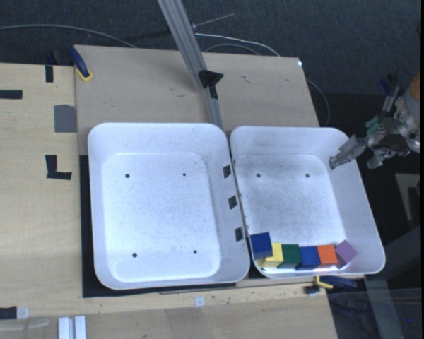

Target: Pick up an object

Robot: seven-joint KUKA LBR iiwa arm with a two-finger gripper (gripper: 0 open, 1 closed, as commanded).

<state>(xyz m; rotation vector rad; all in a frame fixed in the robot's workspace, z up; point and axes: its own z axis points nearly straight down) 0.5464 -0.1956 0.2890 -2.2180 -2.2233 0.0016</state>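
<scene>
Two shallow white bins are seen side by side on a plywood bench (148, 83). The right bin (357, 196) is taken as the landmark. Along its near wall a row of small blocks is lined up, each touching the next: a blue block (260, 244) nearest the wall shared with the left bin (99, 189), a yellow block (273, 256) just below and beside it, then a green block (290, 253), a second blue block (309, 256), an orange block (326, 254) and — at the near right corner — a purple block (345, 251), set at a tilt against the rim.

The gripper (355, 154) is seen over the far right rim of the right bin, well apart from the row of blocks. Its two fingers are spread open, one grey finger (343, 153) reaching inward over the rim, the other lying just outside it. Nothing is held between them.

A slanted aluminium pole (180, 27) is fixed beyond the far left corner of the right bin, and thin cables (247, 44) are trailed across the bench behind it.
</scene>
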